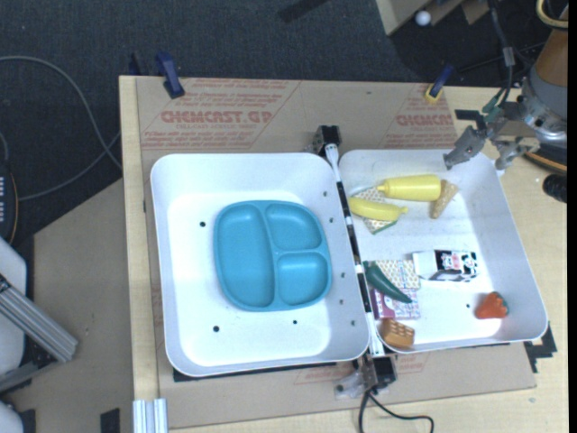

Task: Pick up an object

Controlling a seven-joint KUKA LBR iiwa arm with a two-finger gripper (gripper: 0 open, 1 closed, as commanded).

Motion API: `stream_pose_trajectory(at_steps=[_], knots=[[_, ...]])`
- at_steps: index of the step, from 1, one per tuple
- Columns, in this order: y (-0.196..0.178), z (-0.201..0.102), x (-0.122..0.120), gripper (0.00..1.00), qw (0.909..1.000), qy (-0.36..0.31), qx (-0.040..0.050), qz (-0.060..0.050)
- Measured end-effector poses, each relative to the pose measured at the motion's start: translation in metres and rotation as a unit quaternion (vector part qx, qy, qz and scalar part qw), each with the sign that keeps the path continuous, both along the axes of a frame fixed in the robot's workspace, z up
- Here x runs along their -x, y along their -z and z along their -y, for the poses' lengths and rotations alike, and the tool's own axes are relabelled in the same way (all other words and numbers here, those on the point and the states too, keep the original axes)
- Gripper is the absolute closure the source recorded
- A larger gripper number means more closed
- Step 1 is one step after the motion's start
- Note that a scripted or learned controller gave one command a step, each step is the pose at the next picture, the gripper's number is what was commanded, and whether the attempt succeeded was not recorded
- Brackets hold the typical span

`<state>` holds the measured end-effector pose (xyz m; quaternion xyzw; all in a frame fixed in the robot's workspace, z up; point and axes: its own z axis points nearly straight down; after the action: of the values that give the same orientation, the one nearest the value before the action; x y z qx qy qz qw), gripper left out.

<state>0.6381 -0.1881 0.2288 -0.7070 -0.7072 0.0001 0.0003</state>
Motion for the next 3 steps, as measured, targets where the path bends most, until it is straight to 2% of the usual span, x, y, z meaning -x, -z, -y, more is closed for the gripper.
stream_pose_trajectory(at_steps=[1, 2, 3], knots=[[0.109, -0.003, -0.027, 0.0, 1.0, 0.0, -0.001, -0.002], [0.123, -0.019, -0.035, 0.0, 0.9999, -0.001, 0.0022, 0.012], [0.113, -0.019, -0.036, 1.0, 0.9999, -0.001, 0.0033, 0.014]])
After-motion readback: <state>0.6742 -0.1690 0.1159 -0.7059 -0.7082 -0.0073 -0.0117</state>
